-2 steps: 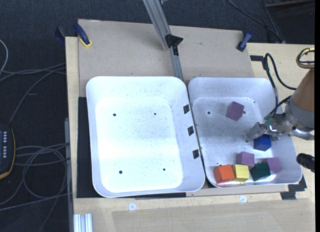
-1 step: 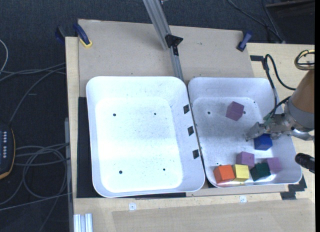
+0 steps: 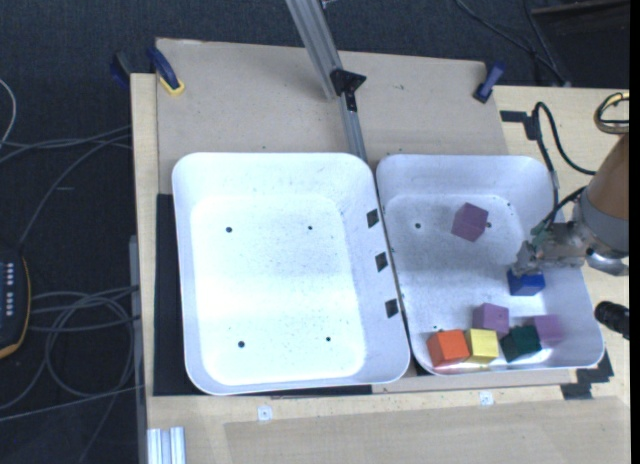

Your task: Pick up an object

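Observation:
My gripper (image 3: 540, 255) reaches in from the right edge, over the right bin (image 3: 430, 282) near its right wall. A blue block (image 3: 527, 281) lies right below the gripper's tip, touching or nearly touching it; I cannot tell whether it is held. A purple cube (image 3: 469, 221) sits alone in the bin's upper middle. Along the front wall lie an orange block (image 3: 449, 346), a yellow block (image 3: 483, 344) and a dark green block (image 3: 519, 342), with two small purple blocks (image 3: 491, 316) (image 3: 547, 328) just behind them.
The left bin (image 3: 270, 272) sits beside the right one, with black clips (image 3: 380, 260) along the shared wall. A metal pole (image 3: 318, 37) slants down to the bins' back edge. A black cable (image 3: 548, 147) hangs near the arm.

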{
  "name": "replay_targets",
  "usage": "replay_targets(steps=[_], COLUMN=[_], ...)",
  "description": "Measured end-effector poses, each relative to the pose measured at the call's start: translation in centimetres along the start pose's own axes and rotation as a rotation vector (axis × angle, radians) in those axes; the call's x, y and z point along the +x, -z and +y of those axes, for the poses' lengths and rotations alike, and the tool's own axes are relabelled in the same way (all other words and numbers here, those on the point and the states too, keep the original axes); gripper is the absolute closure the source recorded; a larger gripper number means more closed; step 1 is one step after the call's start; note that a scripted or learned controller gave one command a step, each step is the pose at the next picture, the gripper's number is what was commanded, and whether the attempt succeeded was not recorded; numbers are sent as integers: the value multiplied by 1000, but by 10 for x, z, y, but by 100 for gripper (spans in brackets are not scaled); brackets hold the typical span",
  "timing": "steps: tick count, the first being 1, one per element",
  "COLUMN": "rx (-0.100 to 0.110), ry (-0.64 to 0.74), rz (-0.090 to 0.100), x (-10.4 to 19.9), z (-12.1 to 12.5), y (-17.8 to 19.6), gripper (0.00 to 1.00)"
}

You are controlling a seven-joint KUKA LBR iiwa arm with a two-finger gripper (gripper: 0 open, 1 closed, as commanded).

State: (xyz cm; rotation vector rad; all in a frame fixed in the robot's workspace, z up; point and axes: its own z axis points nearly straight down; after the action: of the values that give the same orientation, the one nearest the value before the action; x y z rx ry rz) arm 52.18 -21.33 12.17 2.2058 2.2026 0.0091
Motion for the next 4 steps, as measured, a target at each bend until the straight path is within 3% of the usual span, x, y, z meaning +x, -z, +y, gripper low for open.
replay_targets(steps=[1,2,3,4], rx=[14,15,16,17], ry=[3,4,3,9], rz=[10,11,11,14], x=[-3,-1,-1,53], z=[0,9,11,32], y=[64,110,135,143], gripper=[100,100,100,100])
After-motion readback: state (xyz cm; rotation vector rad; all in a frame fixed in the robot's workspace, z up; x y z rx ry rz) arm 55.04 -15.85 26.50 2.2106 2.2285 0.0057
